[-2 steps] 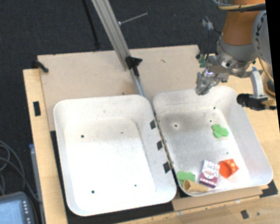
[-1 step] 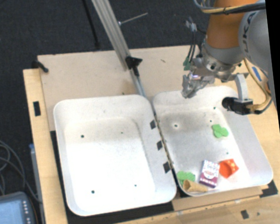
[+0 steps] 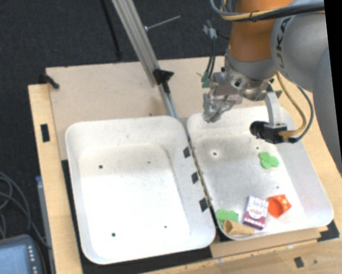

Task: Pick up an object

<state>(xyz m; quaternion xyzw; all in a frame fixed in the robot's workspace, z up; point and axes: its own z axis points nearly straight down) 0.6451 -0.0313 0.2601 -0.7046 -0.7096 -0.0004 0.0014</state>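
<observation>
My gripper (image 3: pixel 211 111) hangs over the far left corner of the right bin (image 3: pixel 294 144), fingers pointing down, with nothing visible between them. Far from it, along the right bin's near edge, lie a small purple and white packet (image 3: pixel 256 211), an orange-red piece (image 3: pixel 279 205), a green piece (image 3: pixel 227 215) and a tan piece (image 3: pixel 237 226). Another green piece (image 3: pixel 269 160) lies mid-right in the same bin.
The left bin (image 3: pixel 134 186) sits beside the right one, with black clips (image 3: pixel 195 177) on the shared rims. A slanted aluminium post (image 3: pixel 142 47) rises behind the bins. A black part on a cable (image 3: pixel 267 131) hangs from the wrist over the right bin.
</observation>
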